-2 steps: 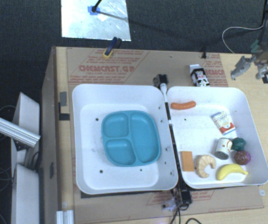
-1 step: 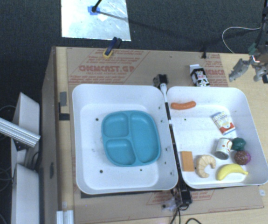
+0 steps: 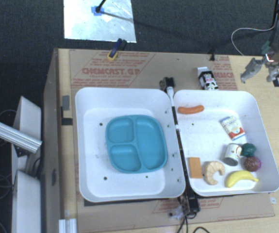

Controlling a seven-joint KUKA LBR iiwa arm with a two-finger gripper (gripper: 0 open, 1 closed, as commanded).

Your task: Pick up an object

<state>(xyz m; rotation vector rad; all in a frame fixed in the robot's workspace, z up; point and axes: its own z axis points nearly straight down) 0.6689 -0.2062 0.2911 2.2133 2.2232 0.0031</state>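
Camera view from above puts both bins in front of me on the tabletop [image 3: 129, 64], side by side and touching along the middle seam. The left bin [image 3: 88, 106] carries a blue divided plate [image 3: 136, 143], sitting flat near its centre. The right bin [image 3: 255, 108] holds everything I could pick.

A sausage [image 3: 190, 109] lies alone near the far wall, well apart from the rest, which makes it the easiest target as I judge it. A small carton [image 3: 232, 126] rests tilted toward the right side. Nearer me the things crowd together: a white cup [image 3: 232, 154] on its side, a dark green piece [image 3: 248, 149] just beside it, a dark red fruit [image 3: 252, 164], a banana [image 3: 241, 178] along the near wall, a croissant [image 3: 214, 172] and a flat orange block [image 3: 194, 167]. That cluster leaves little room for a clean descent, and neighbours would likely get nudged.

The tool [image 3: 270, 62] hangs at the upper right, beyond the far right corner of the right bin and over the tabletop edge, apart from every object. It carries nothing. At this slant and size it is a grey blur, so I cannot tell whether it is spread or closed. I read this as a parked or approach pose, with no pick begun.

A small black-and-white item [image 3: 207, 79] stands on the tabletop behind the bins.
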